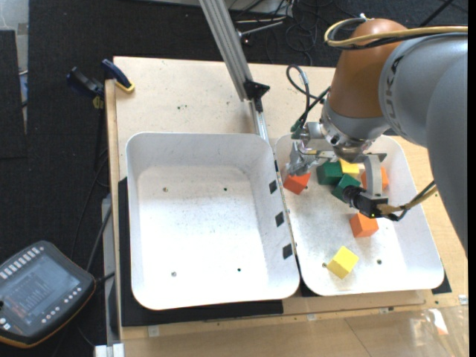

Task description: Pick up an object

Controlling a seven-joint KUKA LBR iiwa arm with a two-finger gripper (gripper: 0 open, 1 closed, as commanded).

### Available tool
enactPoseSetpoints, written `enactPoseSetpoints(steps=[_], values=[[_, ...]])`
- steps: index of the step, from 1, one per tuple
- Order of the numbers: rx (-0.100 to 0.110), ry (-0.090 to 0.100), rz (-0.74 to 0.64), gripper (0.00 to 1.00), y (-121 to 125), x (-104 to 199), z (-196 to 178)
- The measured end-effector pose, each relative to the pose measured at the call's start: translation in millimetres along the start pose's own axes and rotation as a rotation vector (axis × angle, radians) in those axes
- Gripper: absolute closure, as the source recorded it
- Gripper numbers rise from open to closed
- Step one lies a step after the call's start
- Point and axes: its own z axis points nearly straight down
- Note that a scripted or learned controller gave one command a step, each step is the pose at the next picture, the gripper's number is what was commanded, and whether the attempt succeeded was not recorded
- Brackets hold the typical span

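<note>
Arm: smooth grey metal with a glossy orange band [364, 65], reaching in from 3 o'clock over the right bin [416, 262].
Gripper [299, 171]: a silvery metal piece at the wrist's 9 o'clock side, low over the bin's upper left; whether it is open or closed I cannot tell, and nothing is seen between its tips.
Red block [296, 184]: small matte cube, tilted, just beside the gripper's tip at its 6 o'clock, near the bin's left wall.
Green blocks [335, 177]: dark, blocky, at 3 o'clock of the red block, partly under the wrist.
Orange block [364, 224]: small cube toward the bin's middle.
Yellow block [343, 262]: cube at 6 o'clock of the bin (lying apart from the rest).
Left bin [145, 162]: shallow white plastic with rounded corners, speckled with dark flecks.
Bench [193, 95]: pale wooden board, lightly scuffed.
Room: dark floor with cables; a handheld control pad [33, 292] at 8 o'clock.
</note>
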Motion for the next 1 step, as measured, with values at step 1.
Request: enactPoseSetpoints(steps=[1], values=[[-0.002,0.001,0.000,1.00,20.9,58.5,-1.9]])
